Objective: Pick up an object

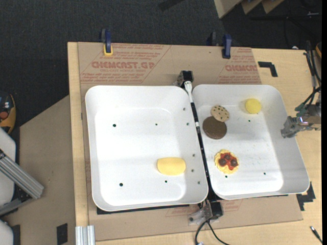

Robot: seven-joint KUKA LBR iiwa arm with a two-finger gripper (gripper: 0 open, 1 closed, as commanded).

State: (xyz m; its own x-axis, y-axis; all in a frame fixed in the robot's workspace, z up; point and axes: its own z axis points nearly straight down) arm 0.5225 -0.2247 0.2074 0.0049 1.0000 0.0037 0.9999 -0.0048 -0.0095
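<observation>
Your pincer sits at the right bin's outer rim; its state cannot be told. The yellow ball lies nearest it, just inward.

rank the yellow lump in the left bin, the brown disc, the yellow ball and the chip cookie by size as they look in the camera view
1. Yellow lump, the largest.
2. Brown disc.
3. Chip cookie and yellow ball look about alike, so I would not rank one over the other.
</observation>
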